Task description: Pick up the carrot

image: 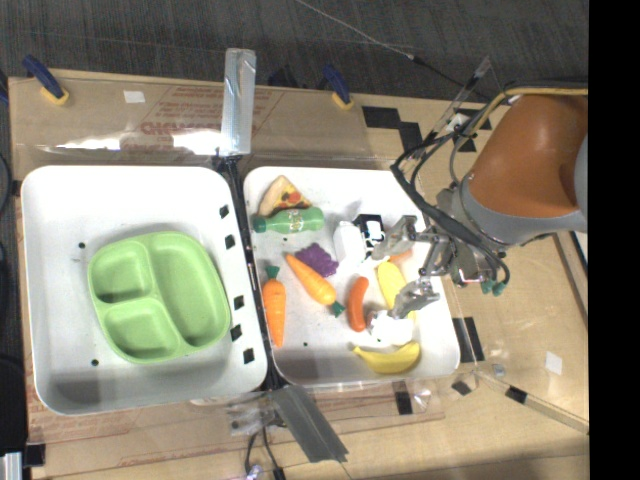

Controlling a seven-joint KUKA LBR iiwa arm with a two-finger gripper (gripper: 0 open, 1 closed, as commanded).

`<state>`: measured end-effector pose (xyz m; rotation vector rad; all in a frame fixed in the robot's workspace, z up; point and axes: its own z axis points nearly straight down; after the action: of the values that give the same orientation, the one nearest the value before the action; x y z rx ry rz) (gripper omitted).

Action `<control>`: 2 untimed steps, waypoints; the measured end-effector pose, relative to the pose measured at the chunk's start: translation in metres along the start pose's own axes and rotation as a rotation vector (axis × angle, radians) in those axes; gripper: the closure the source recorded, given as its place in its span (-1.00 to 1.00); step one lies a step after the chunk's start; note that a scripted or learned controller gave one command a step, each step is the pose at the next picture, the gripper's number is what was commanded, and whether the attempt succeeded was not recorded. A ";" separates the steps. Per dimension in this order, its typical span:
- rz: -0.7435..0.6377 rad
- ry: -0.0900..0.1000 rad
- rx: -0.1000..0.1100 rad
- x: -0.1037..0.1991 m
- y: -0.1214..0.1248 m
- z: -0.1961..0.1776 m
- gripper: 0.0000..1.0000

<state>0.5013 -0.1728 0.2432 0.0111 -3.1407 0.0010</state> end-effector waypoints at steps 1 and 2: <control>-0.206 -0.020 0.008 -0.014 0.019 0.132 -1.00; -0.239 -0.006 -0.001 -0.035 0.057 0.149 -1.00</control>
<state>0.5357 -0.1156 0.0940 0.3855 -3.1227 0.0000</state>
